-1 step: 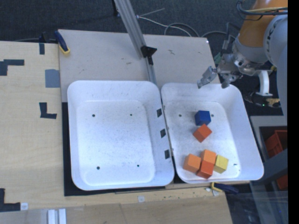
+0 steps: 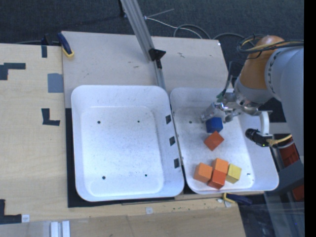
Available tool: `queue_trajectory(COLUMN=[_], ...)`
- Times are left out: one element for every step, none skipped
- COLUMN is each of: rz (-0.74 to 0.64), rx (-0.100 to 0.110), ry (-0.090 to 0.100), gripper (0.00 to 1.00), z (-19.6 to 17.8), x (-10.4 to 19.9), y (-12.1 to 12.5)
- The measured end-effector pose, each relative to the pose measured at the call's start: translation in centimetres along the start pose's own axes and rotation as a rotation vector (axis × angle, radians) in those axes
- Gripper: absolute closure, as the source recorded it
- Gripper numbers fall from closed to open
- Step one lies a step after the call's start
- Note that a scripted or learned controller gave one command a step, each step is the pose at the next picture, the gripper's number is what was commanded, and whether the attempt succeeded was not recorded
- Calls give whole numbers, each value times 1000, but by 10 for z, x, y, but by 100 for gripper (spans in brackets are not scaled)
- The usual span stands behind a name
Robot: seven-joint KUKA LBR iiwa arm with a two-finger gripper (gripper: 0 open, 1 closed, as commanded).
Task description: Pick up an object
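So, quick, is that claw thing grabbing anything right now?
Gripper: down over the blue block in the right bin; whether it grips the block cannot be told.

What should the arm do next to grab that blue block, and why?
Probably lower a little further over the blue block before closing. The gripper sits right at the block's upper edge in the right bin, but the view doesn't show the block between its fingers. The orange-red block lies close below it, so a straight, small descent seems safest.
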State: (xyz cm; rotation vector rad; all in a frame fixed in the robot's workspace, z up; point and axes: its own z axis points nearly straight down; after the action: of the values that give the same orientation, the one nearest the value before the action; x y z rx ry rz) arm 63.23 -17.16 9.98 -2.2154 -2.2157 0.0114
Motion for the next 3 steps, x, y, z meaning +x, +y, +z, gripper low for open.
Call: queue_trajectory(rz=[-2, -2, -1], rx=[-7, -8, -16], ry=[-1, 0, -4], gripper=[0, 100, 100], z=[9, -1, -53], x=[28, 27, -7], y=[-22, -21, 15])
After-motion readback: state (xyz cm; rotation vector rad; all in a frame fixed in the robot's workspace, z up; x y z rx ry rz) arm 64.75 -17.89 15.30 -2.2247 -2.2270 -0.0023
